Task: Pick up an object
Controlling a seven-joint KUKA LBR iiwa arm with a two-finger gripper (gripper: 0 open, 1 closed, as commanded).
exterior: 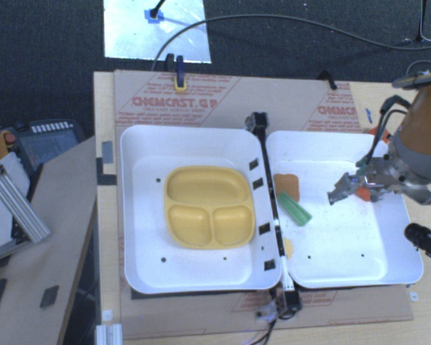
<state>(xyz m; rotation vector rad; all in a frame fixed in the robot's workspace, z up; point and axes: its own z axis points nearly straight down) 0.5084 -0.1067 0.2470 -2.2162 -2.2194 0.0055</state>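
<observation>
Hovering over the right bin (395, 264), the jaws (343, 192) perhaps touch an orange object (363, 193); grip state unclear.

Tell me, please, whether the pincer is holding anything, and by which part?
It cannot be told. The pincer hangs over the right bin beside an orange-red thing, but a grip is not clear.

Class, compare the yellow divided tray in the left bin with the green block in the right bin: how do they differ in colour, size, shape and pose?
The yellow tray is pale yellow; the green block is bright green. The tray is far larger and takes up much of the left bin, while the block is a small piece in the right bin. The tray is broad with three compartments; the block is a plain narrow bar. The tray sits roughly square to its bin; the block lies diagonally. Both lie flat in white bins.
</observation>
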